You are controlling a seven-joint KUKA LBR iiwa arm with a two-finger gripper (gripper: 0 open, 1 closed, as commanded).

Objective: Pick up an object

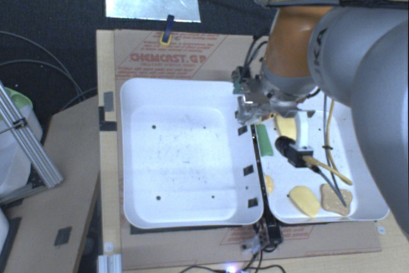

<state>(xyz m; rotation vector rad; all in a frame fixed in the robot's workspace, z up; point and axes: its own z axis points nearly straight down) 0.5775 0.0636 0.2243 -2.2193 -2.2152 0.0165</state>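
While the green object (264, 140) lies in the right bin (367, 204) against the divider, the pincer (255, 113) hangs just above its upper end, likely lining up a grasp. I cannot tell its opening. Yellow pieces (305, 200) lie nearer the front.

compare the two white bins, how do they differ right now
The left bin shows a bare, speckled floor; the right bin holds several things, among them a yellow piece and a tan piece. The arm hangs over the right bin, not the left. Both are shallow, white, and side by side.
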